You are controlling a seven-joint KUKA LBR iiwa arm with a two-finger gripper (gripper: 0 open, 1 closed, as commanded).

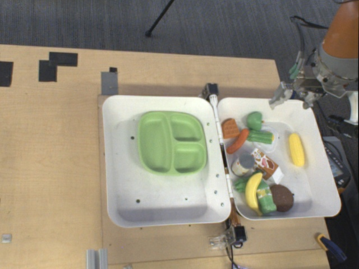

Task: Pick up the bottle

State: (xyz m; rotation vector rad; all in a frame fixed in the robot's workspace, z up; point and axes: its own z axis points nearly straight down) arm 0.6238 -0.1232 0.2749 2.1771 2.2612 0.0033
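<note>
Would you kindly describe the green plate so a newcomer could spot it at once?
Of the two white bins, look in the left bin. The green plate lies flat in its middle: a rounded, pale green plate divided into three compartments, alone there, while the toy food crowds the right bin.

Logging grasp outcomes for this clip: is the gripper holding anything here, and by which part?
Nothing is held. The two-finger gripper hangs over the right white bin's far rim, with nothing between its fingers.

A green plate (171, 143) with three parts sits in the left white bin (120, 206). Right of the plate, in the other bin (331, 198), lie a yellow corn (296, 150), a banana (253, 191), an orange carrot (236, 141), a green pepper (254, 119) and a brown round thing (283, 197).
</note>
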